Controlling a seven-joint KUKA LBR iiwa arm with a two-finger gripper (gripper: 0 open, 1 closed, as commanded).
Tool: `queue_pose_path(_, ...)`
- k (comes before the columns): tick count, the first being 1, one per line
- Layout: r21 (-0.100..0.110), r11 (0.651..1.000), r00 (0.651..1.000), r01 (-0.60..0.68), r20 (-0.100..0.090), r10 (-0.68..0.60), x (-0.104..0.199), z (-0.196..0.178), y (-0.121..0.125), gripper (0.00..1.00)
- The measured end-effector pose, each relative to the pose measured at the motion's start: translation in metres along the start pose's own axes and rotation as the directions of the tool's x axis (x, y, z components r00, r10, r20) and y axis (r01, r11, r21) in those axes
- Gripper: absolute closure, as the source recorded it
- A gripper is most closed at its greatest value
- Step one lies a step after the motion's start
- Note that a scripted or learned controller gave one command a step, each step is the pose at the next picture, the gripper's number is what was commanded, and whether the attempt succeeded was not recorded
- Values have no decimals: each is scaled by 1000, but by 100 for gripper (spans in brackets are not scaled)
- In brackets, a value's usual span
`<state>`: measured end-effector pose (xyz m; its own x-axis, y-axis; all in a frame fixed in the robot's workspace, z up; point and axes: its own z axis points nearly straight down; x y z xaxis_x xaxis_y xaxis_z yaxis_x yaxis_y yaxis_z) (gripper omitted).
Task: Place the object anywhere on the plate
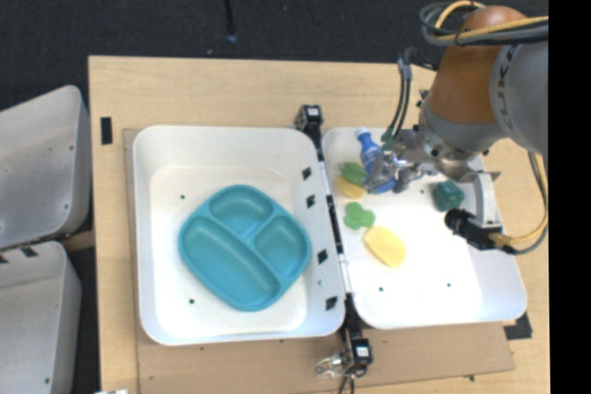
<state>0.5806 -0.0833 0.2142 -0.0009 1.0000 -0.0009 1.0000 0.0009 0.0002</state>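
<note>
A teal-blue plate (242,246) with three compartments lies in the left bin (162,309), and nothing rests on it. My gripper (385,173) hangs low over the back left part of the right bin (462,300). Right beside it, to its left, are a dark green piece (353,173) and a pale yellow piece (349,189). A small blue object (367,143) sits just behind the gripper. Whether anything is held is hidden by the wrist.
Also in the right bin are a light green piece (359,217), a yellow lemon-like piece (385,247) and a dark teal piece (449,194). A ridge with black clips (328,217) divides the two bins.
</note>
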Motion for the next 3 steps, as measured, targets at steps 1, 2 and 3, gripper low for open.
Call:
queue_pose_path(1,-1,1000,1000,1,0,-1,50,4,15,100)
queue_pose_path(2,-1,1000,1000,1,-1,-1,98,-13,27,100)
queue_pose_path(3,-1,1000,1000,1,0,-1,148,-9,34,100)
